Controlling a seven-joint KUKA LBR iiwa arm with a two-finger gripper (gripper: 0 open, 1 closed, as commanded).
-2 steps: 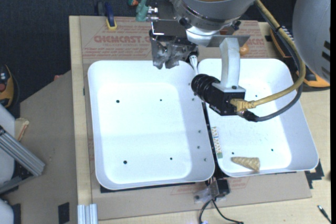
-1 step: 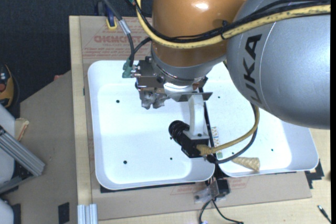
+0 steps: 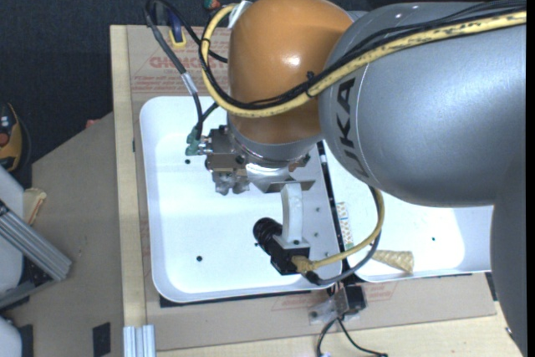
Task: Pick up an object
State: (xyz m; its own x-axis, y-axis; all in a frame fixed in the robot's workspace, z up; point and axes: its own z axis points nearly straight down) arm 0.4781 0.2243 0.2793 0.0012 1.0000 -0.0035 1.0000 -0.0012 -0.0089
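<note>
A: Quick count, pls. What do we see?

B: One arm (image 3: 418,96), grey w/ an orange band, reaching in from the right and covering most of the top-down view. Two shallow white bins side by side on the counter (image 3: 125,180). We see the left bin (image 3: 167,205) nearly whole; of the right bin (image 3: 435,247) just a strip shows under the arm.

A: What's in them?

B: Left bin: the arm's wrist hangs over its middle. We count two small dark specks on its floor, too tiny to identify. Right bin: one tan wedge-shaped object (image 3: 393,261), lying flat near the front wall, close to the divider between the bins.

A: Which way does it point?

B: Long axis runs roughly left-right. The narrow tip points left toward the divider, the wider end sits to the right. A yellow cable (image 3: 368,242) loops just beside its tip.

A: And the claw?

B: The claw (image 3: 227,180) shows approx. at the wrist's left underside over the left bin, well apart from the wedge. We cannot tell whether it's spread or pressed together.
</note>
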